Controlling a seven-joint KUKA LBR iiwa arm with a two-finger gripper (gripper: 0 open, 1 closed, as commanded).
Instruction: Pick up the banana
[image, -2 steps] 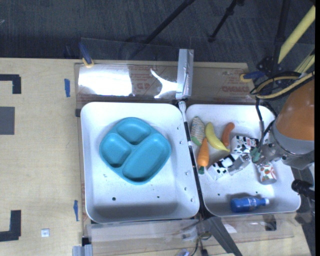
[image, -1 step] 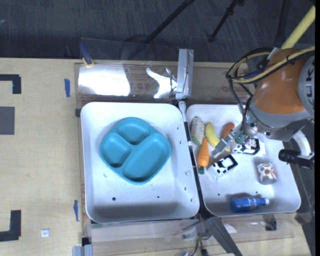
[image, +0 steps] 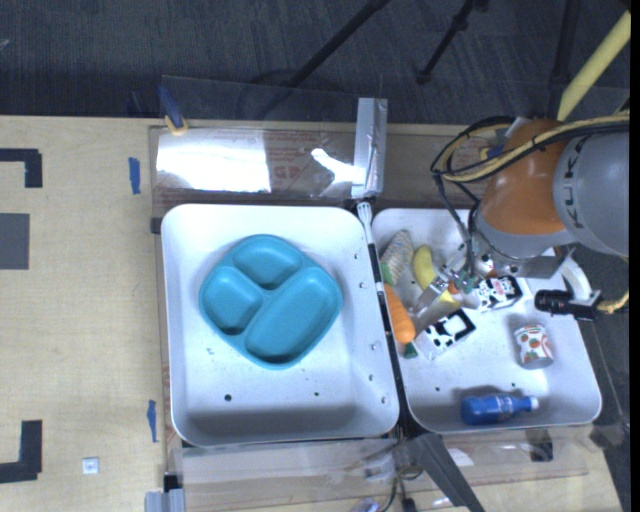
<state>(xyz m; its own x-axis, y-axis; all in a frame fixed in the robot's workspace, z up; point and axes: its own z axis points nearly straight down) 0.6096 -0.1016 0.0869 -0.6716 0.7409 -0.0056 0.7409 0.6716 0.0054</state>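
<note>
Lying in the right bin (image: 575, 400) near its far left corner, the banana (image: 424, 267) runs lengthwise front to back beside the gripper (image: 447, 287), whose grip cannot be made out, and no label writing is legible.

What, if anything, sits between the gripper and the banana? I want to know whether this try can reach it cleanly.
Nothing visible lies between them. The gripper is low in the right bin, right beside the banana. The carrot lies below-left of it and a pale object lies to the banana's left, crowding it there but not blocking the gripper's side.
</note>
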